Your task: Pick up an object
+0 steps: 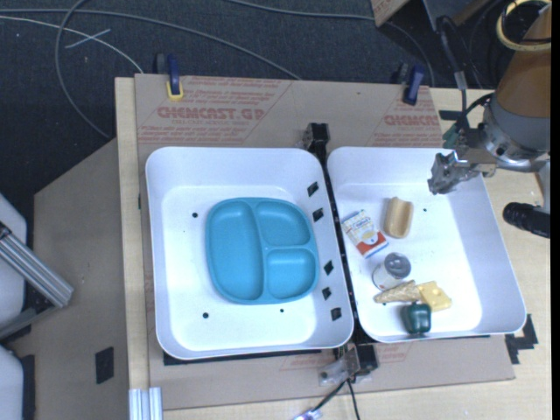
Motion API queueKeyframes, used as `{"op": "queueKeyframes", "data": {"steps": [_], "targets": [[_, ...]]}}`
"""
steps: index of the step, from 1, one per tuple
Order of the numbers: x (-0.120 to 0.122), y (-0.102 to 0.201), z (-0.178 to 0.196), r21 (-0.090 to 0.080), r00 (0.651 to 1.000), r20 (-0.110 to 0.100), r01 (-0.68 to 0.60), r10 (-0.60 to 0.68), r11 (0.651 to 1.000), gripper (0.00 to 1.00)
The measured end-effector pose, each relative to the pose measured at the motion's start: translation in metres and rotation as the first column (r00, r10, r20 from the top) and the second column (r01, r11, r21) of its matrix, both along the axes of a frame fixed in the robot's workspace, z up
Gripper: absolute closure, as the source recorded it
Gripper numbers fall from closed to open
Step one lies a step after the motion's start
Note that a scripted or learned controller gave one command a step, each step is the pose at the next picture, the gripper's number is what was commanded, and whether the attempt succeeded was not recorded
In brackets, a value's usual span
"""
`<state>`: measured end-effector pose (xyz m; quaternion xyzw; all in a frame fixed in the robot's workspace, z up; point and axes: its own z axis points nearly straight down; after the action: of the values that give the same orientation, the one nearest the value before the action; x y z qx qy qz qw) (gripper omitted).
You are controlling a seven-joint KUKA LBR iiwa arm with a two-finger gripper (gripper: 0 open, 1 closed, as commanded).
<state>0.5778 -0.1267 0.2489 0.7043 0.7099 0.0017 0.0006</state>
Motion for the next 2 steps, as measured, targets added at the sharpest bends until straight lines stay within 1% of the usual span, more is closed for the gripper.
{"op": "queueKeyframes", "data": {"steps": [1,2], "targets": [[0.018,0.046,-0.005,0.000,1.000,-0.001,0.002,-0.002,1.000,1.00],[0.021,0.095,-0.001,0.000,1.000,-0.001,0.003,-0.003,1.000,1.00]]}}
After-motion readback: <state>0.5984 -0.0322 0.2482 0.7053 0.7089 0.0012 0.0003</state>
